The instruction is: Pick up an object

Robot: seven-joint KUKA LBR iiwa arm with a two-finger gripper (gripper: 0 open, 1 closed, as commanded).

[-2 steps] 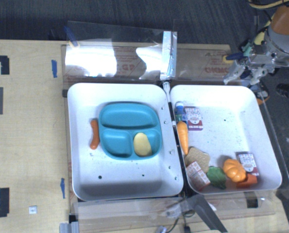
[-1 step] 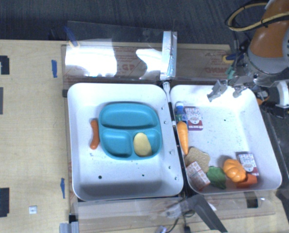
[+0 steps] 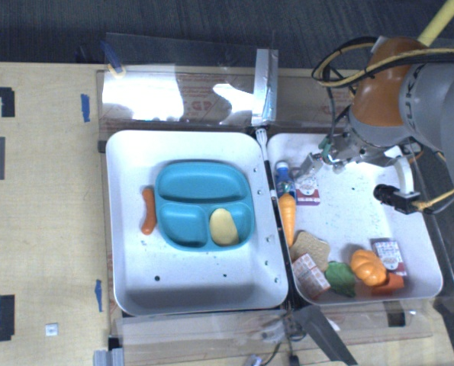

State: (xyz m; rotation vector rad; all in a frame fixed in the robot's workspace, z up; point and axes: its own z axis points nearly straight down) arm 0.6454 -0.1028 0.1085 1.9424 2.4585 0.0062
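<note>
The grey arm with the orange band (image 3: 387,82) is reaching in from the right and hanging over the upper part of the right-hand shallow white bin (image 3: 433,277), its two-finger gripper (image 3: 323,157) pointing toward that bin's upper left corner; the view is too small and cluttered there to tell how the gripper is set, and nothing is visibly sitting in its grasp. Just below and left of the gripper, a small blue-capped bottle (image 3: 281,175) is lying against the bin's left wall, with a small white packet with a dark red stripe (image 3: 307,194) just beside it and a long orange toy carrot (image 3: 287,216) stretching down the wall beneath. Along the bin's lower edge, a tan cracker-like slab (image 3: 309,245) is resting near a red-and-white wrapped packet (image 3: 311,274), a green leafy toy vegetable (image 3: 340,277), a round orange toy fruit (image 3: 368,267) and a small dark-labelled carton (image 3: 387,255), all crowding close together. In the left-hand shallow white bin (image 3: 135,280), a teal plastic compartment tray (image 3: 200,185) is lying in the middle, carrying a pale yellow egg-shaped piece (image 3: 223,226) in its lower right compartment, while a slim orange sausage-shaped toy (image 3: 148,210) is lying just beside the tray's left edge.
</note>
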